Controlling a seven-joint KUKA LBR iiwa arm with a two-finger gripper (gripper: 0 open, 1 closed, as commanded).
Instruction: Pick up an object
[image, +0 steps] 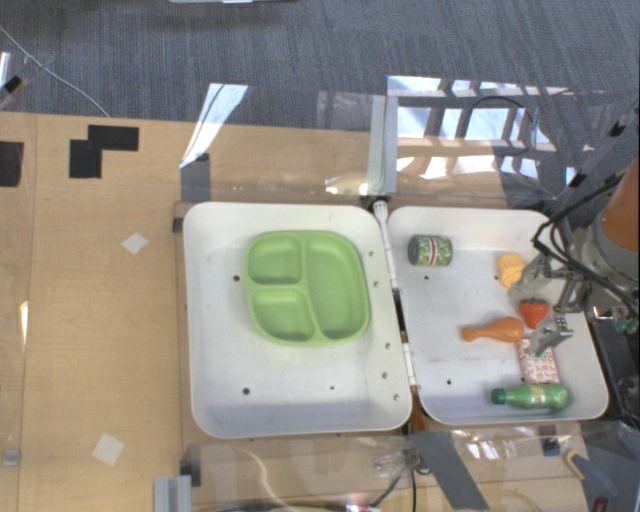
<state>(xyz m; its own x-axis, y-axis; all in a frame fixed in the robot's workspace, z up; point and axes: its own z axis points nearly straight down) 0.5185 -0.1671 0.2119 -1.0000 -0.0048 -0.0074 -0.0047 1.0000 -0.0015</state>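
The right bin (460, 390) holds several small toys. My gripper (541, 304) reaches in from the right edge and hangs over the bin's right side. Its two metal fingers stand apart, one finger (533, 272) toward the back and the other toward the front. A red strawberry (534, 313) lies on the bin floor between them, and neither finger is closed against it. Just left of the strawberry lies an orange chicken drumstick (495, 330). A yellow piece (511, 268) sits behind the gripper.
A green can (430, 250) lies at the right bin's back left. A pink patterned box (540, 367) and a green bottle (530, 397) lie near its front right. The left bin (215, 400) holds a green divided plate (305, 287). A raised divider (392, 300) separates the bins.
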